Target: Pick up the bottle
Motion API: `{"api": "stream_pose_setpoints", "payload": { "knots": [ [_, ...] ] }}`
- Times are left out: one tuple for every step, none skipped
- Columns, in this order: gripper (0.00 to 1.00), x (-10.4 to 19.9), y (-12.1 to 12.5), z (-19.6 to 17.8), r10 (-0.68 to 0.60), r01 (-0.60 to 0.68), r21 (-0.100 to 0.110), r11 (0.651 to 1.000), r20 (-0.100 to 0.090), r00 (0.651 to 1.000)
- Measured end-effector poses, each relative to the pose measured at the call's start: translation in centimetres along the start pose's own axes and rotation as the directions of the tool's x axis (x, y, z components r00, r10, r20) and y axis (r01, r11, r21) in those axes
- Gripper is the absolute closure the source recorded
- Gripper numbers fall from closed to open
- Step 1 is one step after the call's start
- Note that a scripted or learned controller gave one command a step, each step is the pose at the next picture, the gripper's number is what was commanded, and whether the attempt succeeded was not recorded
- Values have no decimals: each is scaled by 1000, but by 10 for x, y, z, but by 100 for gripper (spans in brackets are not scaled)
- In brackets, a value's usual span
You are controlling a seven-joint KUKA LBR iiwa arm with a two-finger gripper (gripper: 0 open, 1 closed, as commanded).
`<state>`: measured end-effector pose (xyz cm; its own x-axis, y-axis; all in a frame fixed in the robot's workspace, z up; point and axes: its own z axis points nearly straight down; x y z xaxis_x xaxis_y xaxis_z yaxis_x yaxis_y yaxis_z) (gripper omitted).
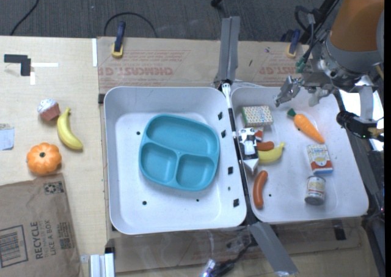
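Nothing done yet, I judge: my gripper [287,95] hovers at the right bin's [357,208] far edge, fingers seemingly open and empty, bottle [248,145] untouched.

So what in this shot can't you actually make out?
- Bottle: nothing in the right bin reads clearly as a bottle; the small can-like thing is too small to tell.
- Hand: blurred, so open or shut is unclear.
- Arm: cut off by the top and right edges.
- Box and carton: print too small to read.
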<state>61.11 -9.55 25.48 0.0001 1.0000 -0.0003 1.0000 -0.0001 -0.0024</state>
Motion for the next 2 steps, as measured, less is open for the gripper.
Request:
{"api": "stream_pose_setpoints", "payload": {
  "knots": [
    [0, 90, 27, 65, 265, -265, 2, 964, 1, 964],
    [0, 119, 48, 63, -5, 5, -2, 1000, 1, 1000]
  ]
}}
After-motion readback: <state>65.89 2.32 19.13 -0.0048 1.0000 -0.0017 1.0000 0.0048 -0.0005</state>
